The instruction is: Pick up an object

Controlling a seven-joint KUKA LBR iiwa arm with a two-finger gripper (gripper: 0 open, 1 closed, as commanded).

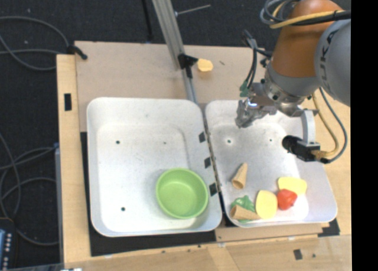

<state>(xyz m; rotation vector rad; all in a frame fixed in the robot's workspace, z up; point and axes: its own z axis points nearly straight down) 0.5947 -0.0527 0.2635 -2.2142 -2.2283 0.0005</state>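
My gripper (245, 114) hangs over the upper left part of the right bin (260, 146), well above the objects, with nothing seen between its fingers. In the right bin's lower part lie a tan cone (239, 176), a second cone with a green piece (243, 209), a yellow rounded piece (266, 203), a red piece (286, 199) and a yellow block (293, 185). These sit below and slightly right of the gripper. A green bowl (182, 192) sits in the left bin (118, 146), near its lower right corner.
A slanted metal post (168, 22) rises from the bench at the bins' upper junction. A small yellow piece (205, 65) lies on the bench behind the bins. Black clips (208, 162) mark the divide between the bins. A black fitting (298, 146) hangs off the arm over the right bin's right side.
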